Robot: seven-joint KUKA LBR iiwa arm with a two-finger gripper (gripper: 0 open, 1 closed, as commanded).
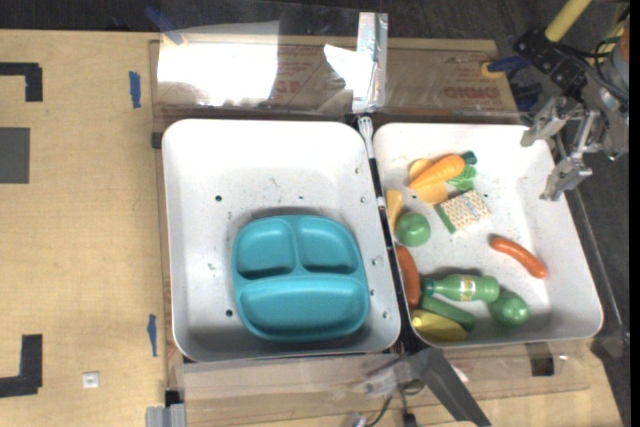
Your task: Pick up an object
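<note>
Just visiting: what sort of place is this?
Probably a robot test bench in a lab: two white bins taped to cardboard, toy food and a teal plate for practice, and the arm's tool alongside.

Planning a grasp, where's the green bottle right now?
In the right bin, near its front edge: the green bottle lies between the orange sausage and green ball.

faint red print on the cardboard (470, 80), not legible

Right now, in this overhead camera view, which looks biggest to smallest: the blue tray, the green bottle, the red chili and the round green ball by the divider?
1. Blue tray, by far the largest.
2. Green bottle.
3. Red chili.
4. Green ball.
Bottle and chili look close in length, so their order is unsure.
</note>
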